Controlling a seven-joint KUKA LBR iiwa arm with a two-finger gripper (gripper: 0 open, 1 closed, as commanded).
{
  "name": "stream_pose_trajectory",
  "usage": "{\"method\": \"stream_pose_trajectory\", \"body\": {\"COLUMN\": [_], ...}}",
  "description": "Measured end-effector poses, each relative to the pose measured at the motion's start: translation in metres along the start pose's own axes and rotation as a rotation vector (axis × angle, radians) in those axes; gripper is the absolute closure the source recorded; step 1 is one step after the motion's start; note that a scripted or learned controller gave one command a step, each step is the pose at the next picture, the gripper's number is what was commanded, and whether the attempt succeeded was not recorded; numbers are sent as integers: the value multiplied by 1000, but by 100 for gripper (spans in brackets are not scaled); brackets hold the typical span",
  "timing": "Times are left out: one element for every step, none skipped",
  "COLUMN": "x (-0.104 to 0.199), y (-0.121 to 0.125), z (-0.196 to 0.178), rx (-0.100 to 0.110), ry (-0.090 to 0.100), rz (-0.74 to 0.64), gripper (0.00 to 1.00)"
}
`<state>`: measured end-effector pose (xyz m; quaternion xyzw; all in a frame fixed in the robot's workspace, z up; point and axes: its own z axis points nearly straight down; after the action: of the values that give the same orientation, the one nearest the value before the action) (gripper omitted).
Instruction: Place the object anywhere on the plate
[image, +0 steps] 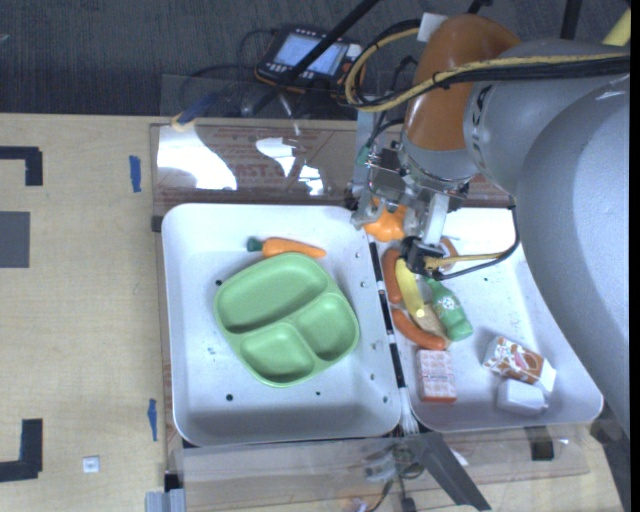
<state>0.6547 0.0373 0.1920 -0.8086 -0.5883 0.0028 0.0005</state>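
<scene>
A green three-compartment plate (287, 318) lies in the left bin (190, 300). A toy carrot (290, 247) rests against the plate's far rim, on the bin floor. My gripper (381, 205) hangs over the far left corner of the right bin (560, 380), close to the divider between the bins. Directly under it an orange rounded object (387, 225) shows, partly hidden by the gripper; whether it is held cannot be told. The gripper is to the right of the plate and apart from it.
The right bin holds a yellow banana (409, 283), a green bottle (448, 309), an orange-red sausage (419, 331), a pink block (436, 375) and a small printed carton (518, 363). Cables run from the wrist across that bin. The arm's grey bulk covers the right side.
</scene>
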Motion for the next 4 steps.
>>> {"method": "stream_pose_trajectory", "body": {"x": [7,67,97,97], "y": [-15,-65,-54,-54], "z": [-109,32,-37,-37], "rx": [-1,3,-1,0], "ry": [1,0,0,0], "rz": [49,227,512,512], "gripper": [100,100,100,0]}}
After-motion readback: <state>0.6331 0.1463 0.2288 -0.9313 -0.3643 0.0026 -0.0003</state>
